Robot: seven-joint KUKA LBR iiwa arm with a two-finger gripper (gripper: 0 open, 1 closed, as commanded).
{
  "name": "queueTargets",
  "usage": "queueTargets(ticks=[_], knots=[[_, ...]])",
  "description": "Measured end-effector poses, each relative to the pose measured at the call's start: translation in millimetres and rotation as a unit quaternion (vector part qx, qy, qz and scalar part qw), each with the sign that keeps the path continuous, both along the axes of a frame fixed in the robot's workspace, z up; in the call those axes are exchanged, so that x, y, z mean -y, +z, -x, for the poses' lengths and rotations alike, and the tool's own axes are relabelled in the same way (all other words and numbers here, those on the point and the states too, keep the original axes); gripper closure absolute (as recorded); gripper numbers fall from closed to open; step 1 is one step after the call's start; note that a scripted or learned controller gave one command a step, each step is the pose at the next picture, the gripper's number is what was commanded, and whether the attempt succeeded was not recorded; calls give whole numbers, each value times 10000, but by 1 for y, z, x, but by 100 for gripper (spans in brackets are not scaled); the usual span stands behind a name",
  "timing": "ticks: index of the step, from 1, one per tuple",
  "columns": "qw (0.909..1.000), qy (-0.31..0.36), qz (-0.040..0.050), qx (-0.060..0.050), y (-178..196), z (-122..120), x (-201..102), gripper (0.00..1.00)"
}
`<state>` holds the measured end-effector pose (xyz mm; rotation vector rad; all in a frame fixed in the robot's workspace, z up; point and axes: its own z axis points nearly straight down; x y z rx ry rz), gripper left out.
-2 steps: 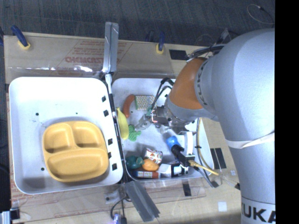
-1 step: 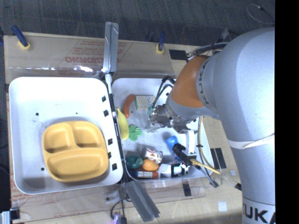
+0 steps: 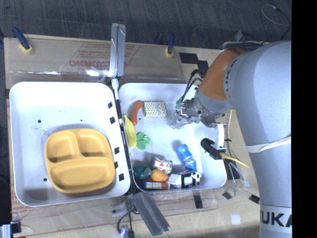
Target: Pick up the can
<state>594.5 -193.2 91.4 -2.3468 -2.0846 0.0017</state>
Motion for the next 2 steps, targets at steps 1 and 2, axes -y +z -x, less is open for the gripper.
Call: queueTargets(ticks=[1, 2], knots=[[10000, 5, -1, -2, 0, 0, -1, 0], [9867, -1626, 2, -20, 0, -45, -42, 0]])
